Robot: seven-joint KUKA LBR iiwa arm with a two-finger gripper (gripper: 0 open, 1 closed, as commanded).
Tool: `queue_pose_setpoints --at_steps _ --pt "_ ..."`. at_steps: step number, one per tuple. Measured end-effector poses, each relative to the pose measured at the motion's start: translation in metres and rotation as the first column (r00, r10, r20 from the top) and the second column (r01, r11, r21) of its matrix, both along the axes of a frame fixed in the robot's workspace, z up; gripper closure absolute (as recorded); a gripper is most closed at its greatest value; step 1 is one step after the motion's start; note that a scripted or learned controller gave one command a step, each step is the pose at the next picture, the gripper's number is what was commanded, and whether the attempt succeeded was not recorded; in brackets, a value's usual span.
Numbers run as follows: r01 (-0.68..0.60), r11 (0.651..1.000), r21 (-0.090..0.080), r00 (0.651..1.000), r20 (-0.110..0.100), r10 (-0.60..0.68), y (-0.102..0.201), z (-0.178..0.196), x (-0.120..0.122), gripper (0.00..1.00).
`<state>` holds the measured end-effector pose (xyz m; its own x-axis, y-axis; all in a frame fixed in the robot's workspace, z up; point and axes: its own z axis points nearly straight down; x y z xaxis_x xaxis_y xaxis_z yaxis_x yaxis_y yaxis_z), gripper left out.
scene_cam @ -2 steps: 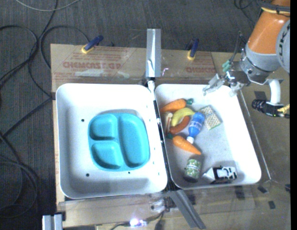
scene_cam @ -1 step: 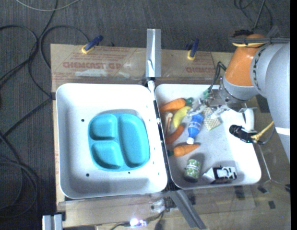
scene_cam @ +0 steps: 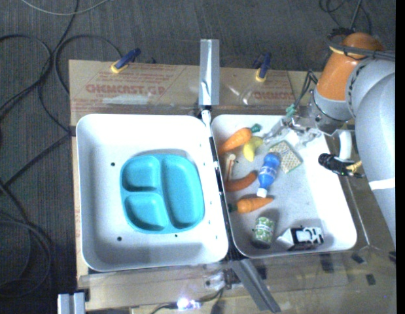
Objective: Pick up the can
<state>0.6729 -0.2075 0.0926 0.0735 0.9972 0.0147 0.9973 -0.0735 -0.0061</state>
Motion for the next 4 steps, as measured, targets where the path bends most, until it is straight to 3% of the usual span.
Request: queue_pose_setpoints --at_steps 1,2,3,4 --pt "0.185 0.982 -0.022 0.983 0.011 -0.185 0.017 0.0 -0.003 0.0" --pt "0.255 0.967 -0.006 0.967 0.014 -0.254 0.005 0.001 -0.009 0.0" --pt "0.253 0.968 -0.013 0.967 0.021 -0.252 0.005 0.011 -0.008 1.0" --pt "0.253 0.967 -0.013 0.967 0.02 -0.252 0.005 0.011 -0.008 0.0"
